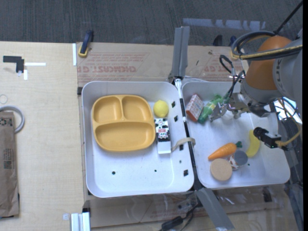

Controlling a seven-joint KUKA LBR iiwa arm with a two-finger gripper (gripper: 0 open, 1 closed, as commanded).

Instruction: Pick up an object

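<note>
A yellow tray (122, 123) and a lemon (161, 108) are seen in the left bin (134, 184). In the right bin (240, 179), the gripper (222, 110) is lowered beside a green bottle (209, 109); nothing is seen lifted yet, so the pick is judged not done.

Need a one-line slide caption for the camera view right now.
Tool low in the right bin beside the green bottle; carrot and banana lie nearer the front.

Fixed overhead camera, slanted down on bins (89, 143).
</note>
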